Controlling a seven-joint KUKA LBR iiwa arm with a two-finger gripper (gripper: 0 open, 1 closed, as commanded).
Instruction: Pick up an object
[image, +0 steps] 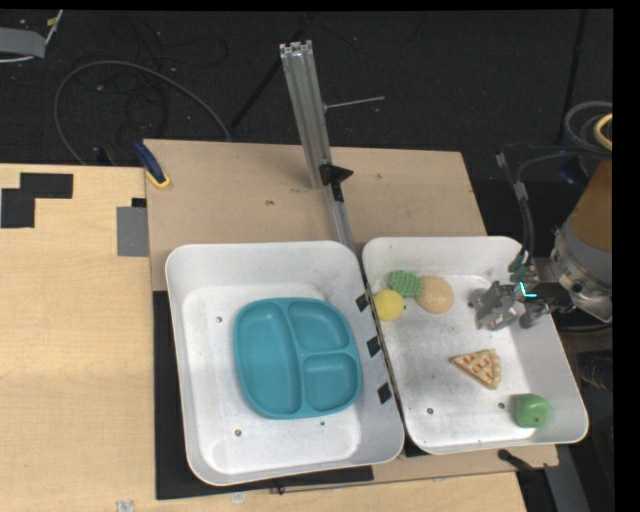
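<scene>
My pincer (497, 308) hangs over the right bin (440, 425); whether it's clenched, I cannot tell. Below it, the triangular wedge (479, 367) looks light, stiff; grip across its flat sides.

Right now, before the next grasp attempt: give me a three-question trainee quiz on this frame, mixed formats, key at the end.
1. True or false: the teal divided plate lies in the same bin as the gripper.
2. Multiple choice: which item lies nearest the right bin's front right corner? A) yellow ball B) green block C) pizza-slice toy
3. Fill in: the tan round item touches a ______ ridged item on its left.

Key: 1 false; 2 B; 3 green
</scene>
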